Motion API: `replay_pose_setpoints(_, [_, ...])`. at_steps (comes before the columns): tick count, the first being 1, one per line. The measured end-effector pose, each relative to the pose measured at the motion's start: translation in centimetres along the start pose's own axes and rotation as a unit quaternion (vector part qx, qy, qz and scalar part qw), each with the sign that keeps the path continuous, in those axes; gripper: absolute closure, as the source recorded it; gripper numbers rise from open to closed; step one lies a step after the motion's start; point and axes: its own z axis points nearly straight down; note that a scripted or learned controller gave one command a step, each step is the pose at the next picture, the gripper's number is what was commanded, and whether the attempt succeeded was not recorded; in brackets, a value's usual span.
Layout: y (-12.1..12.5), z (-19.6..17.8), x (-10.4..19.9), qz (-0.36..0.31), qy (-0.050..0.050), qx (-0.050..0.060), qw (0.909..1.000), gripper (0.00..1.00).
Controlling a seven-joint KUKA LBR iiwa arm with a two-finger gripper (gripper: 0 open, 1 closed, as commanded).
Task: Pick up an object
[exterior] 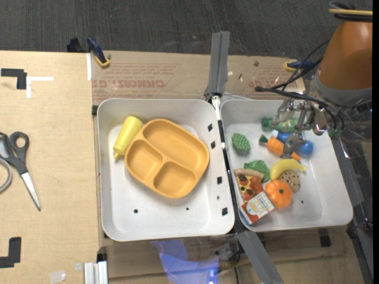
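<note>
The right bin (331,212) holds several toy foods. Among them are a green knobbly piece (240,142), an orange piece (275,145) beside a blue one (304,149), a banana (287,167), a cookie (292,181), a pizza slice (249,181), an orange pumpkin (279,194) and a small carton (259,207). My gripper (291,145) hangs low over the back of this bin, right at the orange and blue pieces. The wrist hides part of them, and I see nothing lifted.
In the left bin (118,218) lie a yellow divided plate (167,157) and a yellow bottle (127,136). Scissors (21,164) rest on the wooden bench at far left. A blue clamp (98,51) sits behind the bins. Cables trail around the wrist.
</note>
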Motion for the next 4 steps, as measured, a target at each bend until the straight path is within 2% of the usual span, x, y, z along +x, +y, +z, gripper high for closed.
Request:
replay_pose_setpoints(1, [-1.1, 11.6, 1.3, -0.005, -0.001, 0.0, 1.0, 0.0])
replay_pose_setpoints(2, [-3.2, 11.5, -2.3, -0.097, -0.002, 0.0, 0.9953, 0.0])
replay_pose_setpoints(3, [-3.1, 10.4, -2.5, -0.098, -0.005, 0.001, 0.9952, 1.0])
replay_pose_setpoints(4, [-9.1, 11.6, 4.3, -0.21, 0.0, 0.0, 0.9778, 1.0])
